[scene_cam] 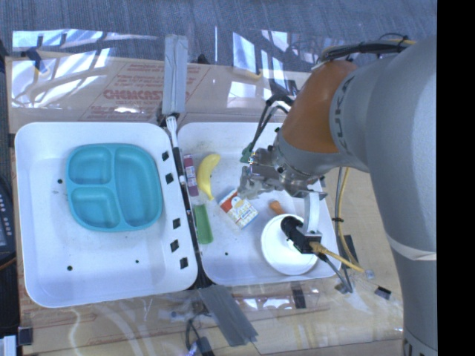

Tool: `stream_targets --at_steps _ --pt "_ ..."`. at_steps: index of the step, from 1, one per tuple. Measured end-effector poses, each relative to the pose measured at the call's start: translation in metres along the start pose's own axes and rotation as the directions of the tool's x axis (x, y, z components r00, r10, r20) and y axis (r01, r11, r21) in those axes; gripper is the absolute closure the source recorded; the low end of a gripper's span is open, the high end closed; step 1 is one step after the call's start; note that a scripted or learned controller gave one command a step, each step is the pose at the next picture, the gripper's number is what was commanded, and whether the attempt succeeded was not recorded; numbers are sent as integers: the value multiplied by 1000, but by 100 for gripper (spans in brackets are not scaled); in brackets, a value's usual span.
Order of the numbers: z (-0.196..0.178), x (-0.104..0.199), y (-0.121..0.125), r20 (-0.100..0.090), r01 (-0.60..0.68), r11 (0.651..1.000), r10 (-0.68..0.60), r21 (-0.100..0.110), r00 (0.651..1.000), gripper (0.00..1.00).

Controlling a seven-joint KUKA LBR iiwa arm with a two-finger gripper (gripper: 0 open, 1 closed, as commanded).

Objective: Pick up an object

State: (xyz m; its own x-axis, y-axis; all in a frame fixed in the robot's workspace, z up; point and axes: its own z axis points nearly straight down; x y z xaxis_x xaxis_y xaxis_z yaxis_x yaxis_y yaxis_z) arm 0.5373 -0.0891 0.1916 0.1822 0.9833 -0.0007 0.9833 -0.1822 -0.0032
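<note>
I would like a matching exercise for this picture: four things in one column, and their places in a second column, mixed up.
Things:
1. blue divided plate
2. banana
3. green marker
4. white bowl

Places:
A. lying along the left wall of the right bin
B. front right part of the right bin
C. middle of the left bin
D. back left part of the right bin

Pairs: 1-C, 2-D, 3-A, 4-B

Grey ribbed carpet (111,2), cardboard-topped bench (126,87), glossy plastic glare (67,58)
</note>
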Motion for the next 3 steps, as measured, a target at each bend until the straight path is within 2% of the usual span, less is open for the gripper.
stream_targets --at_steps 1,2,3 --pt "0 0 0 0 0 1000 0 1 1000 0" --pt "91 1 22 -1 194 981 -194 -13 981 0" --pt "90 -23 -13 2 205 978 -205 -27 979 0"
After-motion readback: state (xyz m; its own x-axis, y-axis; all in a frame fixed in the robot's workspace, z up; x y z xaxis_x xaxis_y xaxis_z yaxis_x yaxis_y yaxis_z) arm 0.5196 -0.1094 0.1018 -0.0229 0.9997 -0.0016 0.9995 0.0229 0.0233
